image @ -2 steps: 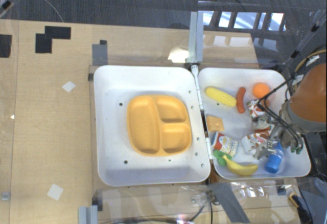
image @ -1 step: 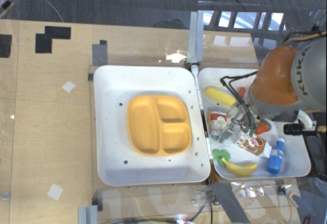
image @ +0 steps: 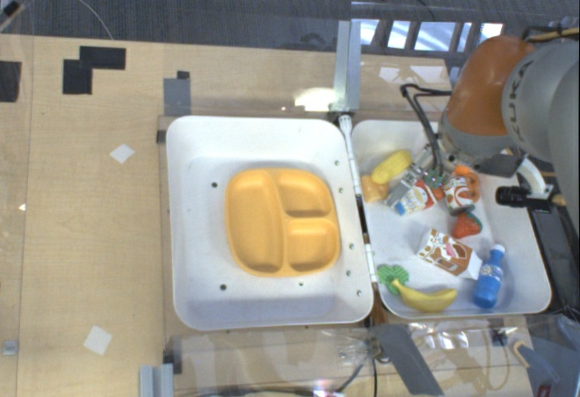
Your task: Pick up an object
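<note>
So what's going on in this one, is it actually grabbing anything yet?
The arm reaches into the right bin, with its gripper low over a cluster of items: a small carton, a yellow toy and an orange-and-white item. Whether anything is held can't be seen. A banana, blue bottle and brown carton lie nearer the front. The left bin holds a yellow divided tray.

Grey arm w/ orange band reaches in from right, gripper (image: 426,176) angled down-left, low.
</note>
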Controlling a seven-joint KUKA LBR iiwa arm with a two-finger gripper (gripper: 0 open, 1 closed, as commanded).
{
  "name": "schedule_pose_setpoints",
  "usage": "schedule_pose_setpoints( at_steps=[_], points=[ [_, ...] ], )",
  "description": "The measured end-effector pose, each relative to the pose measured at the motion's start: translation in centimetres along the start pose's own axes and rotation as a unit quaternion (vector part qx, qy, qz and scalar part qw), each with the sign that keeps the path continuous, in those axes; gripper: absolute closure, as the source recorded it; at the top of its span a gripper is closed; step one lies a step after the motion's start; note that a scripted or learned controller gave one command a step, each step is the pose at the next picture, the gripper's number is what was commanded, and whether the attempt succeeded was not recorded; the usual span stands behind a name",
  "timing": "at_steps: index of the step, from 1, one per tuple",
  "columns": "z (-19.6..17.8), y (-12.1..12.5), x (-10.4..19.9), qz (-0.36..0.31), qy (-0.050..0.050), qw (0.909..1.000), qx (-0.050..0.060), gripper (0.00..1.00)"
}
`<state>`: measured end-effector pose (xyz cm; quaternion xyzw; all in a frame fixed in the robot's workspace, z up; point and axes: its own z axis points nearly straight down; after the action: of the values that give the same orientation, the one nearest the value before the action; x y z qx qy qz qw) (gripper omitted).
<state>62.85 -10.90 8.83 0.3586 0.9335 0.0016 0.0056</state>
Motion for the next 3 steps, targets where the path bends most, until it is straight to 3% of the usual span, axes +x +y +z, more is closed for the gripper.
schedule_pose_setpoints(
  at_steps=[1,2,3],
  points=[
    [0.1,2.4,-0.8,0.228,0.003,0.9737,0.004,0.00],
    [-1.3,2.7,-1.0,0.223,-0.003,0.9747,0.000,1.00],
    [-1.3,2.7,-1.0,0.223,-0.003,0.9748,-0.001,0.00]
  ],
)
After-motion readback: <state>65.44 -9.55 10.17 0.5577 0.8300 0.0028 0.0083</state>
